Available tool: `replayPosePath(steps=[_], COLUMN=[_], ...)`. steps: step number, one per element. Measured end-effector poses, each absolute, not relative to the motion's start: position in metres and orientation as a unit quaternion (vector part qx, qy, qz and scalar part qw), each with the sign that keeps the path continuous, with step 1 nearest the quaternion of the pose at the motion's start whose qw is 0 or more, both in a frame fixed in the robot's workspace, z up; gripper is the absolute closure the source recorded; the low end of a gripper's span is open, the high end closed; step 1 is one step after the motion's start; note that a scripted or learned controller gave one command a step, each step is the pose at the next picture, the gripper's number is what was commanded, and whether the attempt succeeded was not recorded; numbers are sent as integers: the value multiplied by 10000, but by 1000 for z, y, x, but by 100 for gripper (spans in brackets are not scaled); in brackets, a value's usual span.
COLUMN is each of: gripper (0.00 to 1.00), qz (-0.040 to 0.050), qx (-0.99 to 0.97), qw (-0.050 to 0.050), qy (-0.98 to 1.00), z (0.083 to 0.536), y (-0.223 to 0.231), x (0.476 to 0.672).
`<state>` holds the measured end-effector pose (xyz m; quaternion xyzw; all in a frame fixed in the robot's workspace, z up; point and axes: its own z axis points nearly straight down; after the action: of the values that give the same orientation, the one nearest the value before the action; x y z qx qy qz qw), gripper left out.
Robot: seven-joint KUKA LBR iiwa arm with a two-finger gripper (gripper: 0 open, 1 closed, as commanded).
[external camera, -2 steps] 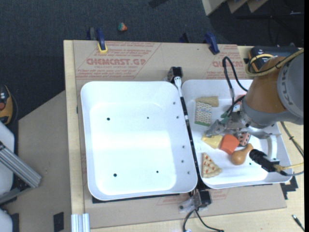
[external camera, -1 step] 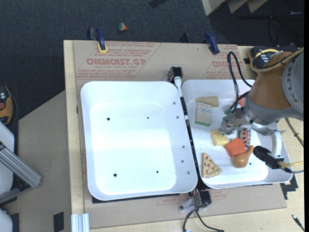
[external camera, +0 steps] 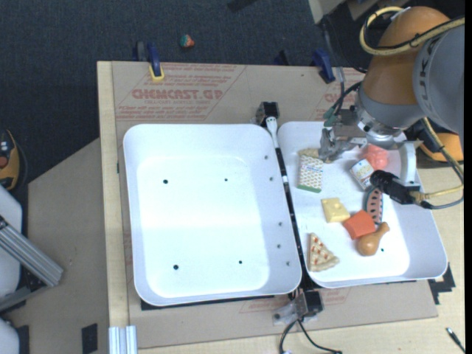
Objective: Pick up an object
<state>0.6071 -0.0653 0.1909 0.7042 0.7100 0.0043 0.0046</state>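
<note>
The right bin (external camera: 413,260) holds several toy foods. A patterned packet (external camera: 310,172) lies near its left wall, with a yellow cheese block (external camera: 335,210) and a pizza slice (external camera: 320,252) below it. An orange-red block (external camera: 361,224), a brown drumstick (external camera: 372,241), a watermelon slice (external camera: 376,204), a small can (external camera: 361,171) and a pink piece (external camera: 377,156) sit further right. My gripper (external camera: 330,144) hangs over the bin's upper part, just above and right of the packet. Nothing shows between its fingers.
The left bin (external camera: 140,198) lies beside the right one, a black divider strip (external camera: 284,190) between them. Blue clamps (external camera: 154,59) hold the board's far edge. The grey and orange arm (external camera: 402,65) covers the upper right corner.
</note>
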Motion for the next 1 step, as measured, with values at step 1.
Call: replayPosePath(steps=[1], gripper=[100], qz=[58], qx=[7076], qw=[81], qy=[7066], z=[365], y=[-91], x=[560])
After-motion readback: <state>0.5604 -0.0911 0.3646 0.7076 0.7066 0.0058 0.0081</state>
